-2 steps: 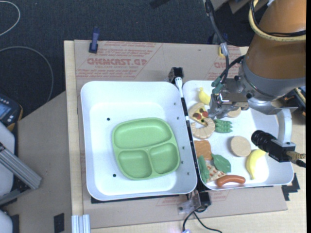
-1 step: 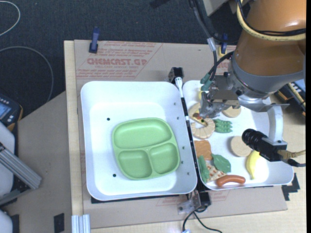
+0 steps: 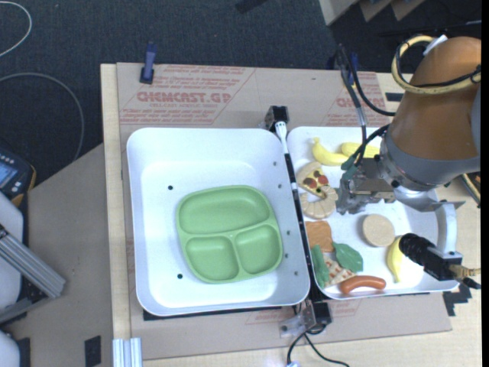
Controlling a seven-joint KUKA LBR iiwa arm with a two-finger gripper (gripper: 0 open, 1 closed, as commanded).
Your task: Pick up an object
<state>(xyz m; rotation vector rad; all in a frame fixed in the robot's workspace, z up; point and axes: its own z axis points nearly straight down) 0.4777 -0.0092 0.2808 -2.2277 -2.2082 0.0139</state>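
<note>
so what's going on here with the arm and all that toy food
The arm's end effector is down in the right bin, among toy food: bananas, a pizza slice, a round biscuit and a sausage. Nothing is visibly lifted yet. The left bin holds a green divided tray, which has no food in it.

Green divided tray (image 3: 228, 232) lies in left bin (image 3: 145, 205).

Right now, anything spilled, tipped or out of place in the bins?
Nothing stands out. The green tray lies flat in the left bin; the toy food, including bananas and a sausage, stays inside the right bin.
</note>
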